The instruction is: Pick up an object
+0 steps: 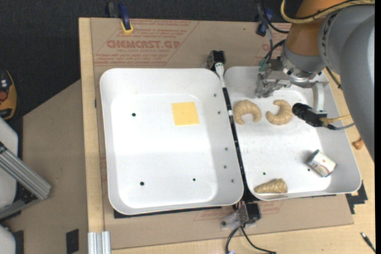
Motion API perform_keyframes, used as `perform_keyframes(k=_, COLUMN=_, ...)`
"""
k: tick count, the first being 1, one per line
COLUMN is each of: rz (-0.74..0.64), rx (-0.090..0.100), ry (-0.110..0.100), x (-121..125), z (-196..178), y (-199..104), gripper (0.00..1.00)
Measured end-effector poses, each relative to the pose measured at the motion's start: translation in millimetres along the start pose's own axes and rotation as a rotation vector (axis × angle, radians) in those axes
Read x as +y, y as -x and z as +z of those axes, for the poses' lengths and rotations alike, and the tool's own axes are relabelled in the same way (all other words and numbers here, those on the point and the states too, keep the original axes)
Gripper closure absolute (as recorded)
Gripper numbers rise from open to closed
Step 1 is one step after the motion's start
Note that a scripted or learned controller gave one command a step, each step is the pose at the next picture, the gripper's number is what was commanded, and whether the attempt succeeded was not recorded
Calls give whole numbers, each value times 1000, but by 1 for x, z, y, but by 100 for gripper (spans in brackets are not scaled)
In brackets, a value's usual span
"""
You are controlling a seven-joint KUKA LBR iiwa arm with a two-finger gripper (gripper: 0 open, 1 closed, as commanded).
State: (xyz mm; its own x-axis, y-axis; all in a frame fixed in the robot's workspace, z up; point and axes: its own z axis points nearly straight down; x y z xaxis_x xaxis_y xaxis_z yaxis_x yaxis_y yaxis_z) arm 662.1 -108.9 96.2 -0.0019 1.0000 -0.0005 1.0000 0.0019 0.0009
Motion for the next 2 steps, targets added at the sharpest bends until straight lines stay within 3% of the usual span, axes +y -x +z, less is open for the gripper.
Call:
perform_keyframes(k=1, rz=-5, rx=1, ry=17, x=8, z=-151, y=-58, gripper=100)
perform_keyframes(k=2, rz=-9, rx=4, ry=22, x=6, z=-329, y=-154, gripper=100)
